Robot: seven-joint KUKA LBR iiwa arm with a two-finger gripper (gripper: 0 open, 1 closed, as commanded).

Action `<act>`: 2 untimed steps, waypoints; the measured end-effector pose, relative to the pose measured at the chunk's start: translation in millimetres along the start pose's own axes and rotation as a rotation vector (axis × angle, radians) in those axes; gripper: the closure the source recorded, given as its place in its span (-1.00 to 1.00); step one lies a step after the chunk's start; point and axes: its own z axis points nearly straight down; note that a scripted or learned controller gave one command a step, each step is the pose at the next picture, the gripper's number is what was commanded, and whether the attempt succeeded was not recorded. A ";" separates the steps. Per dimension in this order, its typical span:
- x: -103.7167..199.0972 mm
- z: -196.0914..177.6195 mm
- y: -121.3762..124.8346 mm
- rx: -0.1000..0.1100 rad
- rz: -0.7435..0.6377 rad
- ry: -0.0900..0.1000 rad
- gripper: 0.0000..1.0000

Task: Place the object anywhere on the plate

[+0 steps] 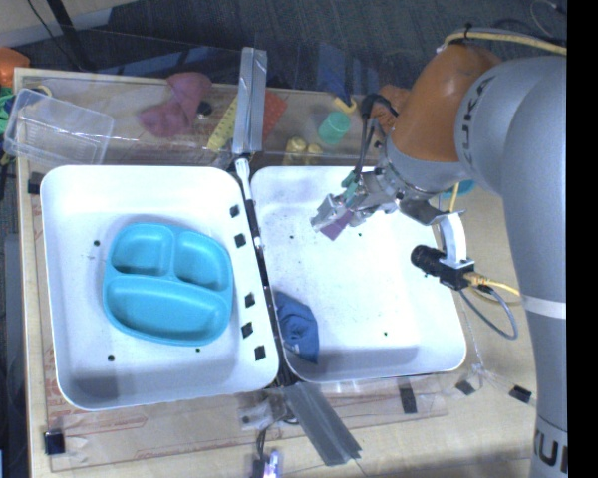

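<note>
One gripper (341, 210) hangs over the upper part of the right bin (419, 347), and you see a small purple-grey object (333, 224) between its fingers, so it is clenched on this piece. The blue plate (167, 280) lies in the left bin (70, 366), well apart, to the left and a little lower in the view. The divider (251, 267) stands between them. A dark blue cloth (297, 327) rests in the right bin's lower left corner. In my judgement, the next move must carry the piece leftward across the divider.
</note>
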 end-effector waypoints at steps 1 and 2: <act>85.0 -0.7 -11.8 0.003 0.147 0.001 1.00; 148.3 -0.6 -41.8 0.003 0.044 0.001 1.00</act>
